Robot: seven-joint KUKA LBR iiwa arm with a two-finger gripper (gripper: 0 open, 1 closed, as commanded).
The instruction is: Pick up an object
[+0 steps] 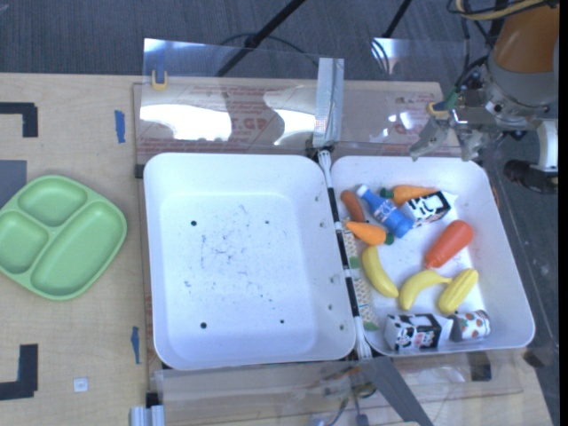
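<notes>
Two shallow white bins sat side by side on the table (62,105), and the gripper (448,136) hung over the far edge of the right bin (506,264), above its rim rather than down among the toys; whether it was wide or narrow could not be told from this angle, and nothing showed in its grasp. All the objects lay in the right bin: a blue bottle (389,213) near the far left part, just beside a small orange carrot (366,232) and a black-and-white carton (429,208), with another carrot (414,193) at the far side. A larger orange carrot (449,242) lay to the right, two yellow bananas (379,272) (421,286) and a corn cob (458,291) nearer, and a second cow-patterned carton (413,332) against the near wall. The left bin (177,185) offered bare floor throughout. A green divided plate (59,235) rested well apart at the table's left.
</notes>
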